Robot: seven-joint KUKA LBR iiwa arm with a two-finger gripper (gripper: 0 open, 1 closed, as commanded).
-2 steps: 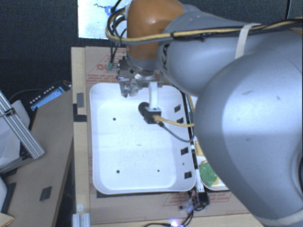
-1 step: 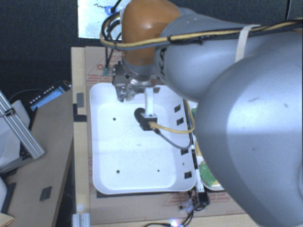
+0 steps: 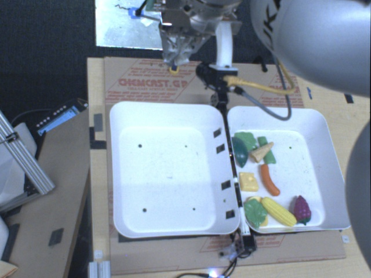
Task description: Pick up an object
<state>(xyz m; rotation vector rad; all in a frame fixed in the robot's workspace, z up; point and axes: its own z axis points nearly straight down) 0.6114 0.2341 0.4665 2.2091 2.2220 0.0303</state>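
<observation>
The arm (image 3: 313, 33) reached in from the right and hung high above the far edge of the surface (image 3: 145, 77), well back from both bins. Its tool (image 3: 177, 54) sat over the printed cardboard behind the left bin (image 3: 165, 167), pointing down. Whether the tool was open or closed I could not tell, since it was blurred and foreshortened against the cardboard; a small yellowish spot showed just below its tip, but what that was remained unclear. Nothing could be seen gripped in it.

The things to be picked all lay in the right bin (image 3: 313, 172), bunched along its left side near the divider. A green piece (image 3: 243, 143) sat at the top of the group with a pale wedge (image 3: 262, 151) touching its right edge. Below them lay an orange carrot (image 3: 269, 179) at a slant, and beside it a yellow cheese block (image 3: 249, 182). Nearest the front wall were a green leafy piece (image 3: 255, 210), a corn cob (image 3: 278, 211) lying across, and a purple bunch of grapes (image 3: 301, 208) just to its right.

Judging from this, the raised, withdrawn pose kept the arm out of the camera's line to the bins, so the pick had not yet begun. The crowding by the divider would likely make a clean grasp harder; the grapes and the carrot stood a little freer.
</observation>
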